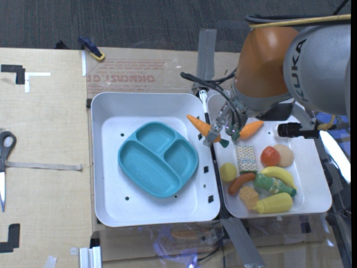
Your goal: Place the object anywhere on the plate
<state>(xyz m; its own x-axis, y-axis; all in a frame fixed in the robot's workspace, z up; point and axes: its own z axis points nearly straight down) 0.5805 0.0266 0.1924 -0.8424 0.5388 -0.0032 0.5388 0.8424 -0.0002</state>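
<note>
A blue divided plate [159, 159] lies in the left white bin [106, 149], right of its middle. My gripper [216, 134] hangs over the wall between the two bins, just off the plate's upper right. It is shut on a small orange carrot [199, 124], whose tip points up-left over the left bin and whose green top [223, 143] sticks out lower right. The carrot is in the air, apart from the plate. The arm's orange band and grey wrist hide the back of the right bin.
The right bin [312, 205] holds a second carrot [252, 128], a cracker [246, 158], a tomato [270, 155], a lemon [227, 172], a sausage [241, 182], a banana [278, 176] and corn [249, 195]. Scissors [5, 149] lie on the bench's far left.
</note>
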